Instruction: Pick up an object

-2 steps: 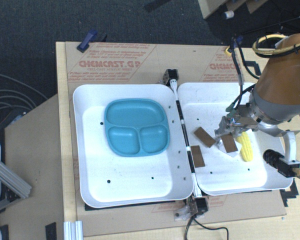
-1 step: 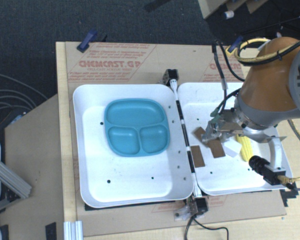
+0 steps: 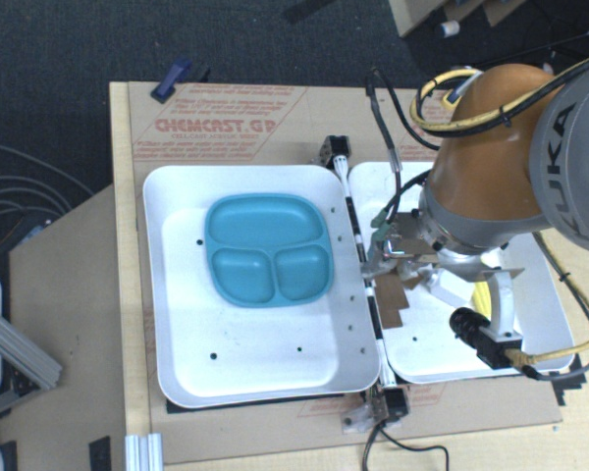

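We see our hand (image 3: 398, 263) low over the right bin's (image 3: 442, 356) left edge, cannot tell its grip, while a yellow object (image 3: 482, 295) lies just beside it toward the bench's right edge, long axis roughly front-to-back.

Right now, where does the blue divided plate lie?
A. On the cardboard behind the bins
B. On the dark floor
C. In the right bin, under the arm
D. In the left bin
D. The blue divided plate lies flat inside the left bin, toward its far half, while the arm hangs over the right bin.
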Motion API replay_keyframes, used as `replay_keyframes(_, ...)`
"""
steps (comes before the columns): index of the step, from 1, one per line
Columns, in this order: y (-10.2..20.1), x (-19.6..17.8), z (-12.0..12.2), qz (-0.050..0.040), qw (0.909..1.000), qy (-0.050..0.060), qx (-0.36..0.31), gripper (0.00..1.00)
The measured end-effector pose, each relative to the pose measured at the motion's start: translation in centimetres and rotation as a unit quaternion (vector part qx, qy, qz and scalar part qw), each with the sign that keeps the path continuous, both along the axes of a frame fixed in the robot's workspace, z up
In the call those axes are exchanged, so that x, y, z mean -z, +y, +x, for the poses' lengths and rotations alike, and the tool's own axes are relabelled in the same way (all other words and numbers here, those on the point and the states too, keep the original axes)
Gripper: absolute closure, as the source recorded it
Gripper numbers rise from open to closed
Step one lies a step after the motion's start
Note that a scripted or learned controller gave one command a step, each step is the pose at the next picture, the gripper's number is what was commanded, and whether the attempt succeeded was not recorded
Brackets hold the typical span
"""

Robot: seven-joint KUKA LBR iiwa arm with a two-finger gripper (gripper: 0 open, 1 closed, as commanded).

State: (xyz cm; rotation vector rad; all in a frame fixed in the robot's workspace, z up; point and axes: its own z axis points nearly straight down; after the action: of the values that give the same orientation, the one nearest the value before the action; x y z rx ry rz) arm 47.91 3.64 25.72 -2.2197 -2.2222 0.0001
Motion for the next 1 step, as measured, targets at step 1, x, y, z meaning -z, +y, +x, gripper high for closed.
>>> replay_keyframes(1,4.94,1.62,0.15,0.0001,1.0000,0.002,0.000,1.00)
